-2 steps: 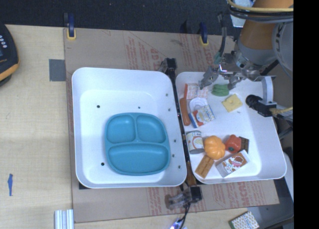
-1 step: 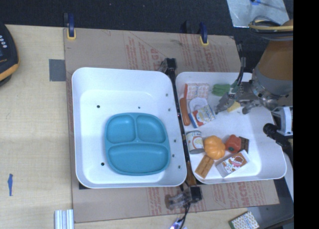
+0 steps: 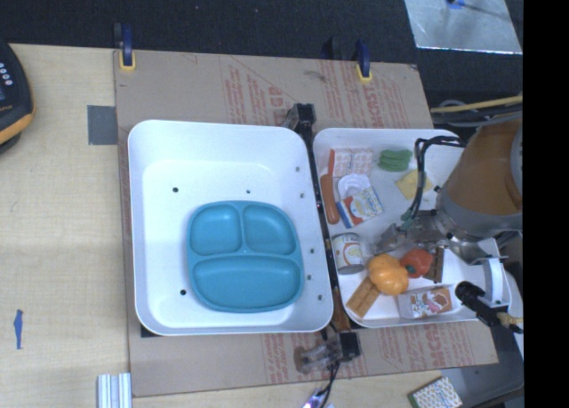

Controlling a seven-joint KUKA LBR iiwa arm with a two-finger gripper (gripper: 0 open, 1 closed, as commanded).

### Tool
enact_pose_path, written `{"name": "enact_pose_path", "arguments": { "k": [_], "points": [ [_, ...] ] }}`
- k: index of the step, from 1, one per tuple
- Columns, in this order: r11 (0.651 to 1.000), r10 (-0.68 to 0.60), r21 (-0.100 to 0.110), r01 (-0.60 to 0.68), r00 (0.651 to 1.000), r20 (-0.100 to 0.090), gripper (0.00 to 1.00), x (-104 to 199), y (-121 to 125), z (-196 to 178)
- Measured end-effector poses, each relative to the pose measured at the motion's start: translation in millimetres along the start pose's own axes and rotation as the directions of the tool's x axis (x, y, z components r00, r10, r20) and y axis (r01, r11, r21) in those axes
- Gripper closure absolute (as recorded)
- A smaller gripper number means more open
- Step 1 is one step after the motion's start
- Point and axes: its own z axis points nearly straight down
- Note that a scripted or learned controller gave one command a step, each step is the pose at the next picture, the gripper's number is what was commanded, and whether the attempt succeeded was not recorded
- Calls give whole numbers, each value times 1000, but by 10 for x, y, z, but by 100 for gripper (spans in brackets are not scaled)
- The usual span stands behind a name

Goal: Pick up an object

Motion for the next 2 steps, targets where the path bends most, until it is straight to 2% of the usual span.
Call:
{"name": "enact_pose_path", "arguments": {
  "k": [1,2],
  "points": [
    [1000,-4,-26,4,1000,8,0,-417,921,-684],
    [1000,0,-3,0,1000,0,0,-454,263,-19]
  ]
}}
